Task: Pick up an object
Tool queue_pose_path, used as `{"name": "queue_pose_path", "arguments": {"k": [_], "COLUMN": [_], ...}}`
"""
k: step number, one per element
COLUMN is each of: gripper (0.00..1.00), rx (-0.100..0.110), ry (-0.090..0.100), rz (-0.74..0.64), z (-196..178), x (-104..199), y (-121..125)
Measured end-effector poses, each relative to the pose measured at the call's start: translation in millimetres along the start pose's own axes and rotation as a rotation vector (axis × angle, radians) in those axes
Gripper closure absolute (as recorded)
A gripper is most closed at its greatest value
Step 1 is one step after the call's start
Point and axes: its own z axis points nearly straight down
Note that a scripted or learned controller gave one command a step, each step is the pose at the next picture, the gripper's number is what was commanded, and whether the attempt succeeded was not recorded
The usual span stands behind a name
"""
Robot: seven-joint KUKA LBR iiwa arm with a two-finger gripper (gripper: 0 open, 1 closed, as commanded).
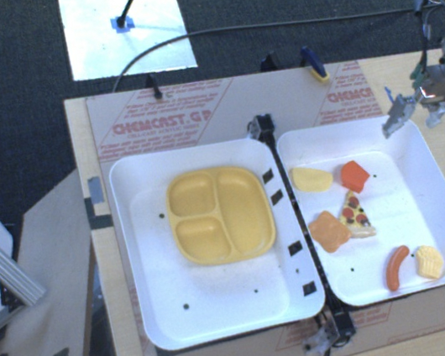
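Overhead, two white bins side by side on the desk point(193, 106). Left bin point(165, 311): a yellow tray point(220, 214) with three compartments, lying flat near the middle, nothing in the compartments. Right bin point(444, 202): six toy foods. Nearest the divider, toward the far wall, a pale yellow piece point(312, 178); just beside it to the right, a red block point(354, 176). Below those, an orange piece point(329, 232), touching or nearly touching a pizza slice point(354, 215) on its right. Near the front right corner, a sausage point(397, 267) lying at a slant, and just beside it a yellow ridged piece point(429, 262); whether touching, hard to tell.

At the right edge, the arm, reaching in above the far right corner of the right bin. Pincer point(403, 111) over the far rim, well apart from every food item, with nothing seen between the fingers. One fingertip point(392, 124) pointing down and left toward the bin's far wall; open or closed, cannot tell from this angle. Closest item to the pincer: the red block, still resting on the bin floor.

Beyond the bins, brown board with red lettering under both, a blue clamp point(315, 65) at its far edge, and a black cable point(181, 42) curving across the dark floor to a white sheet point(96, 42).
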Motion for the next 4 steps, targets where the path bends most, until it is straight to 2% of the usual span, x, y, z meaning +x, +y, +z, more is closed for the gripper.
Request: {"name": "queue_pose_path", "arguments": {"k": [1, 3, 4], "gripper": [0.0, 0.0, 0.0], "rx": [-0.012, -0.008, -0.008], "ry": [-0.002, -0.001, -0.001], "rz": [-0.003, -0.001, -0.004], "z": [-7.6, 109.4, 168.8], "x": [0.9, -2.7, 5.3], "y": [1.9, -9.8, -9.1]}}
